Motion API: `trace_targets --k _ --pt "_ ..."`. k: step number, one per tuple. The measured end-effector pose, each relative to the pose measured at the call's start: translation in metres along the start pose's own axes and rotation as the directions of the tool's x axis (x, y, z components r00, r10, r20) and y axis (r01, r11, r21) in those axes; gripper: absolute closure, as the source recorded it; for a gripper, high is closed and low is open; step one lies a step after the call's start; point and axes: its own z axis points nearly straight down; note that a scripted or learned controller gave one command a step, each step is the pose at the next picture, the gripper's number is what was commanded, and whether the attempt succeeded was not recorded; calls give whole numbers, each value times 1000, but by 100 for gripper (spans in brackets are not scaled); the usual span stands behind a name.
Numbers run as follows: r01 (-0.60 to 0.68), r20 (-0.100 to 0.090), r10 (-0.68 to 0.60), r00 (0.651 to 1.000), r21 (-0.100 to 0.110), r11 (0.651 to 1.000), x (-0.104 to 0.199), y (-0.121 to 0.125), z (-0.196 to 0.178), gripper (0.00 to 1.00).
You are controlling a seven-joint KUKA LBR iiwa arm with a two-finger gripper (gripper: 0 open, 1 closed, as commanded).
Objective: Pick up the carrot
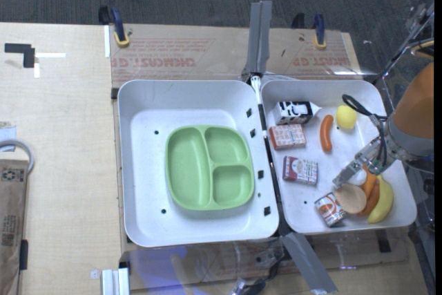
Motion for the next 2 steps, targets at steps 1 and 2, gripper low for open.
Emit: trace_targets --k 1,2 --pt "-2 2 2 1000 -2 1000 -1 1 -10 100" --pt "-26 0 26 1000 1 1000 19 25 -45 100"
